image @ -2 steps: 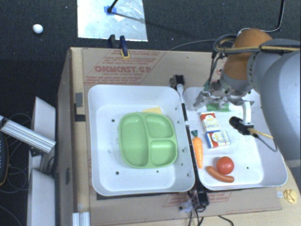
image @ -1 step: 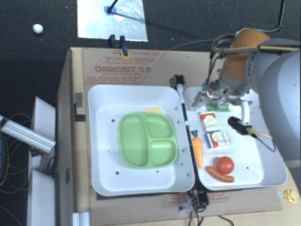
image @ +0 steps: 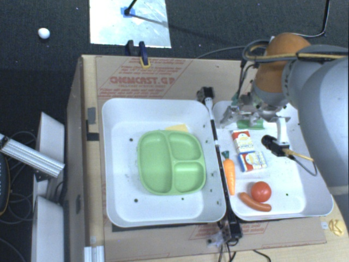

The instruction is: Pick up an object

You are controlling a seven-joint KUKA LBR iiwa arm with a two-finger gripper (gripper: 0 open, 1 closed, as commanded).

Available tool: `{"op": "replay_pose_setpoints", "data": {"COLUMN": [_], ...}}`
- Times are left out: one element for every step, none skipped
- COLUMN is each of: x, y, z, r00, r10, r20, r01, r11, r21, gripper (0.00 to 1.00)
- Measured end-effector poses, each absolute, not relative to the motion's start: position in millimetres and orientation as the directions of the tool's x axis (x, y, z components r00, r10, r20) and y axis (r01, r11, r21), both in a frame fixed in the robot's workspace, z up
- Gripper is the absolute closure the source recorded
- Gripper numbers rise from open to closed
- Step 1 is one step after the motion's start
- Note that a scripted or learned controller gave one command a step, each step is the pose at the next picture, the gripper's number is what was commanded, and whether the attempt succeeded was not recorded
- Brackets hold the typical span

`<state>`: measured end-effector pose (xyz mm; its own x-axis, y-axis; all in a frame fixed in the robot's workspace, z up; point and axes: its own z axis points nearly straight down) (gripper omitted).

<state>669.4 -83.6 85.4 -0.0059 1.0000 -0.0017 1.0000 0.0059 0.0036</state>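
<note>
We see the gripper (image: 252,115) low over the upper end of the right bin (image: 311,201), right of centre in the frame; whether it is released or clenched we cannot tell. Just below it lie two small cartons (image: 248,150), then a carrot (image: 229,176), a tomato (image: 261,191) and a sausage (image: 254,202). The left bin (image: 117,146) holds a green divided tray (image: 170,162).

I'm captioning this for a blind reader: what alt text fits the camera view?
A grey robot arm reaches over the right white bin, which holds a carrot, tomato, sausage and two small cartons. The left white bin holds a green divided plastic plate.
</note>
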Motion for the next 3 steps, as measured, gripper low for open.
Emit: {"op": "replay_pose_setpoints", "data": {"x": [669.3,669.4,669.4], "y": [-90.8,-86.4,-85.8], "z": [85.4,85.4,85.4], "r00": [-0.001,-0.004,-0.004], "r10": [1.0,1.0,1.0], "r20": [-0.002,-0.002,-0.002], "r01": [1.0,1.0,1.0], "r11": [0.001,0.004,0.004], "r21": [0.003,0.004,0.003], "gripper": [0.0,0.0,0.0]}}
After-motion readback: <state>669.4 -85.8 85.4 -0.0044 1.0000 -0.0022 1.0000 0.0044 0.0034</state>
